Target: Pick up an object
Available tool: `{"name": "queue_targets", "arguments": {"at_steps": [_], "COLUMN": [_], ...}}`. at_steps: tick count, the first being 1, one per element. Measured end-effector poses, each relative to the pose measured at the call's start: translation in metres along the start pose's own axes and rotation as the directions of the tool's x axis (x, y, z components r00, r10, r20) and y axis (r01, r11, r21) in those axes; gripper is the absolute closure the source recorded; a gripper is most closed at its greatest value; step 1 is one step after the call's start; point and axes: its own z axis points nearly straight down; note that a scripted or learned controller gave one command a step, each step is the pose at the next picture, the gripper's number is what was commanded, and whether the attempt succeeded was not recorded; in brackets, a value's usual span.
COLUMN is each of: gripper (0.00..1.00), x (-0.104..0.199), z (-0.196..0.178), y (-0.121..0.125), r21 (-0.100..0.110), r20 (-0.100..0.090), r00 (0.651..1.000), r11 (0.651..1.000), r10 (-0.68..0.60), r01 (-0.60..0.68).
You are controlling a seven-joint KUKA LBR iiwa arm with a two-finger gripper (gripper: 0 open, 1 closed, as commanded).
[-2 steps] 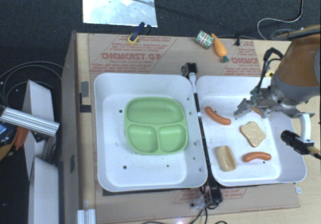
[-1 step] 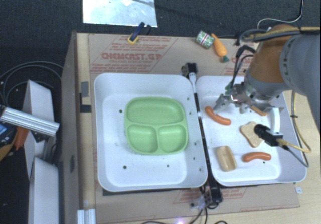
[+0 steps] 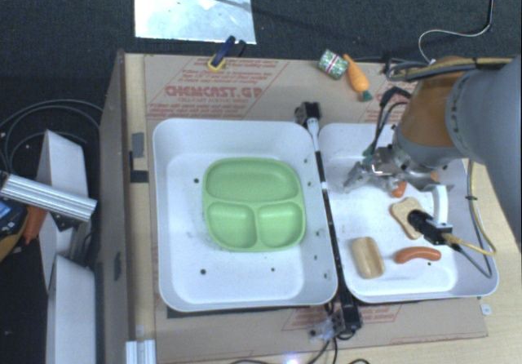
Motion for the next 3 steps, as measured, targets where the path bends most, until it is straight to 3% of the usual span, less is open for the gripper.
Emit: {"name": "queue_targets", "arguments": {"at_steps": [1, 2, 3], "gripper": [0.00, 0.00, 1.00], "x": [-0.049, -0.073, -0.073], "z": [-0.055, -0.004, -0.016], "y": [0.044, 0.038, 0.040], "r21": [0.000, -0.007, -0.017], "r20": [0.002, 0.002, 0.006], "r00": [1.000, 1.000, 1.000], "r11": [1.000, 1.000, 1.000], "r10": [0.001, -0.002, -0.004], "r01": [-0.001, 0.002, 0.004]}}
